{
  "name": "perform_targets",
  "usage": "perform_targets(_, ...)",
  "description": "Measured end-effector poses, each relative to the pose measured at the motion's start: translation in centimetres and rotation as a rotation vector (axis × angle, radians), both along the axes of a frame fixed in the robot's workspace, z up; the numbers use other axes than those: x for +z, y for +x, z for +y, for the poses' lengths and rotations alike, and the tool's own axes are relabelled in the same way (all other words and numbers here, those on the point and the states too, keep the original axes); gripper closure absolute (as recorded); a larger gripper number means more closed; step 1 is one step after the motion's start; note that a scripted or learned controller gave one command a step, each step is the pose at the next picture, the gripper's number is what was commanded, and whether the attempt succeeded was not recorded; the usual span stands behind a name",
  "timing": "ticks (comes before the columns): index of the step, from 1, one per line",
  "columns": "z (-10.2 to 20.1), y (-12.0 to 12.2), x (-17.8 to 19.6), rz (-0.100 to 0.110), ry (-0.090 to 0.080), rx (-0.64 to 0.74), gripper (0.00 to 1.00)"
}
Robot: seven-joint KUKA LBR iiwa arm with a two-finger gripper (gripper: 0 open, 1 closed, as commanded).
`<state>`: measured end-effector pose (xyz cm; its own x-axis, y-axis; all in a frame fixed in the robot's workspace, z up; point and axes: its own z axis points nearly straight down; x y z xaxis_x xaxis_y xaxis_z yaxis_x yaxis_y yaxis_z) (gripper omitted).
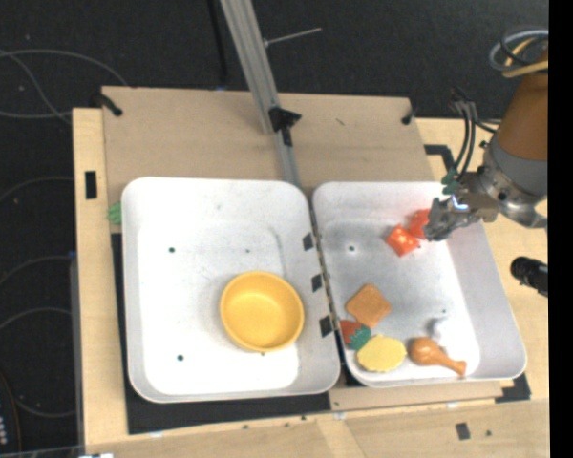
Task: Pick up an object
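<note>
Lower frame: yellow bowl in the left bin. Right of centre, in the right bin: the red object touches the gripper; jaw state cannot be determined. The object appears small, light, probably rigid plastic; grasp across its narrow sides.

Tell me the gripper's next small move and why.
Probably a short descent onto the red object before closing. The gripper sits at that object's right edge in the right bin, but the view does not show the object between its fingers, so I would not lift yet.
</note>
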<state>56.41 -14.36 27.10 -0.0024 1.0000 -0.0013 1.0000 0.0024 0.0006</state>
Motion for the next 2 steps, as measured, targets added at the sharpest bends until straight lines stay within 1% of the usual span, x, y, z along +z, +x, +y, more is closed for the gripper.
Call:
perform_targets(1,5.0,2.2,0.3,0.0,0.0,0.0,1.0)
perform_targets(2,9.7,3.8,0.7,0.0,0.0,0.0,1.0)
